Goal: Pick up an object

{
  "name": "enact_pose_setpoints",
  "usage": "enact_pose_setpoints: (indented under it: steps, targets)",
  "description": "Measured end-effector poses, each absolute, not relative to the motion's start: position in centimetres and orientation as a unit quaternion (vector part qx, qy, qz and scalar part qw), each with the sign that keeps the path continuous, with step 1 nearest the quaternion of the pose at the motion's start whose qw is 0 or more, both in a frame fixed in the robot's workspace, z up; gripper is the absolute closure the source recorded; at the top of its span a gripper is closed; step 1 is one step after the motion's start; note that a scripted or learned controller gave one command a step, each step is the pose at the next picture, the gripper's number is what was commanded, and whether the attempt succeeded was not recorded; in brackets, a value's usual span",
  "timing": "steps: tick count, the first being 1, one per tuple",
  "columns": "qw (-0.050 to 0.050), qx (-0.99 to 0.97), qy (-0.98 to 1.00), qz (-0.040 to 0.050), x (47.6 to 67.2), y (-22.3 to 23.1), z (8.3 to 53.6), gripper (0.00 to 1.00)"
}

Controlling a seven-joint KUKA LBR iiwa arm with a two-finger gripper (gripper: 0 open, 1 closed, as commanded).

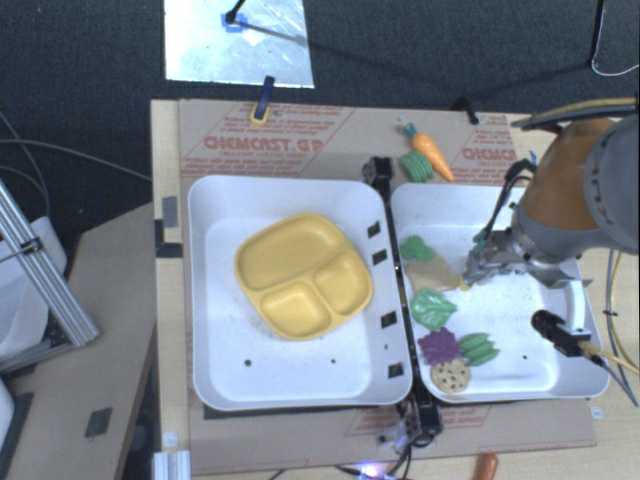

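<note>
The pincer (472,271) is seen low in the right bin (520,366), near its middle. Its tip is just beside a flat tan piece (437,271); how far it is opened cannot be told. Along that bin's left side, small toy foods are laid: a green leafy piece (432,306), a bumpy purple one (438,346), green pods (477,347) and a round dotted cookie (451,374). A smooth yellow plate (302,274) with three hollows is set in the left bin (220,368).
</note>
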State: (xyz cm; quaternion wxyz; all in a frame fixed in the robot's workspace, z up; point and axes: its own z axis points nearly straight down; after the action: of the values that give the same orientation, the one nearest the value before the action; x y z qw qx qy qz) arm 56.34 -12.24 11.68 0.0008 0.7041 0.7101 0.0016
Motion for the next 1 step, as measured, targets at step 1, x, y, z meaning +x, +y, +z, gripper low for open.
enact_pose_setpoints:
  steps: [1]
  targets:
    - [0.001, 0.702, 0.712, 0.0040, 53.72, -1.87, 18.83, 1.00]
